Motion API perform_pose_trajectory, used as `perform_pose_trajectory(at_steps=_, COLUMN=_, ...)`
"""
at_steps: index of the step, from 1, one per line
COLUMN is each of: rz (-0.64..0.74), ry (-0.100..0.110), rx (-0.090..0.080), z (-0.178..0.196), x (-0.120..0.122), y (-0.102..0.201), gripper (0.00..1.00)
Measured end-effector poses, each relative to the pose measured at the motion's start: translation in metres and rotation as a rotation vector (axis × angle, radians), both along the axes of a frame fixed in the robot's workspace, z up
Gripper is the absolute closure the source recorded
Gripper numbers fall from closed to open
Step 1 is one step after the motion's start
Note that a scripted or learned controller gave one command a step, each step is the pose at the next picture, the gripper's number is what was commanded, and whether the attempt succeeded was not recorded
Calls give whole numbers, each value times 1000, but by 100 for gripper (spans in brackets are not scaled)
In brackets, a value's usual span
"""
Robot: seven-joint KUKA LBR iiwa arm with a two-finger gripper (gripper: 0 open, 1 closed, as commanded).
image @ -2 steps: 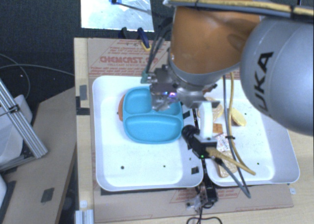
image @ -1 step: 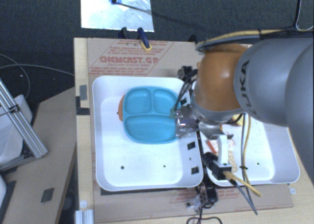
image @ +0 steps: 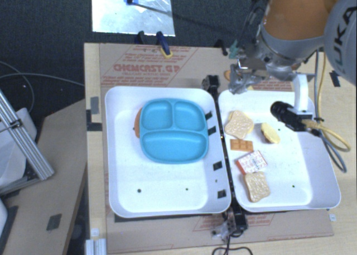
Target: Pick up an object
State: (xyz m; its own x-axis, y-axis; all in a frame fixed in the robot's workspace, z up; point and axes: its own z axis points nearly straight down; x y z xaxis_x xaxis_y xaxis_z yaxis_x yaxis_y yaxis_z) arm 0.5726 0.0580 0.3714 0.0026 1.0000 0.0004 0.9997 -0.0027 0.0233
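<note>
A: Where does the end effector sit?
B: Above the far-left corner of the right bin. Fingers blurred; can't tell whether apart or together.
A: Objects for picking?
B: In that bin's left half: toast slice, orange cracker, red-white packet, second bread slice, yellow piece.
A: Left of it?
B: Blue divided plate in the neighbouring bin.
</note>
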Motion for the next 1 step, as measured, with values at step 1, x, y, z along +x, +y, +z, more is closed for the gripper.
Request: perform_pose_trajectory(at_steps=1, rz=10, ry=26, rx=1, z=-67, x=-10, y=54, gripper=100)
